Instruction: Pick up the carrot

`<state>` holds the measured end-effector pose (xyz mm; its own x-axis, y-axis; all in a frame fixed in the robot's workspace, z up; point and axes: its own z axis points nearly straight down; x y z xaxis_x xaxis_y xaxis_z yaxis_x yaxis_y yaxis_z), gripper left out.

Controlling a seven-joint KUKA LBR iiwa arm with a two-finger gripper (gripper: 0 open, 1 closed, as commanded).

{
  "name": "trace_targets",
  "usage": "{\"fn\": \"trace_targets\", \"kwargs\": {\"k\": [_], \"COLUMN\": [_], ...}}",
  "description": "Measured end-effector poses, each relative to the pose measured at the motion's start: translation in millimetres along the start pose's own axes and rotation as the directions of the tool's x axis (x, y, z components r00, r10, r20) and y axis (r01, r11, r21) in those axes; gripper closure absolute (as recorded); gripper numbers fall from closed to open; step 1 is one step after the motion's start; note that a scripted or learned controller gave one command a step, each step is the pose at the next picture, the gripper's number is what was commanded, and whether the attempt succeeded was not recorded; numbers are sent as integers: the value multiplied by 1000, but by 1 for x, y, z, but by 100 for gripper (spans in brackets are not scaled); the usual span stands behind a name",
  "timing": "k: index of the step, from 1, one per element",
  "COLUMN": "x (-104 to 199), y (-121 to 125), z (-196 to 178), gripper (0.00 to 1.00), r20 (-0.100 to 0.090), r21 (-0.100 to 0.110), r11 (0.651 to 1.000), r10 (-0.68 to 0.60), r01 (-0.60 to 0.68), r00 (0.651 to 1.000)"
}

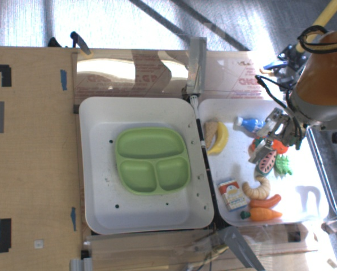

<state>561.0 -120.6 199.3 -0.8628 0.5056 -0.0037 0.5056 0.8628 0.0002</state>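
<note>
Carrot lies untouched at the near edge of the right bin, just beside a red sausage and a croissant, so the pick looks not yet begun. From where I stand, the end effector hangs over the toys at the bin's far side, well apart from the carrot. I cannot tell how it is set, and reaching, closing and lifting all seem left to do.
</note>
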Motion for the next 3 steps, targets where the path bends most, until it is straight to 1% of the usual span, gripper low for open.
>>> {"fn": "trace_targets", "kwargs": {"k": [1, 2, 3], "x": [19, 23, 108], "y": [83, 37, 70], "z": [15, -129, -91], "gripper": [0, 0, 0], "r20": [-2, 15, -1], "r21": [-4, -7, -3], "r11": [998, 999, 981], "r10": [56, -37, -194], "r01": [-56, 37, 194], "r00": [998, 999, 981]}}
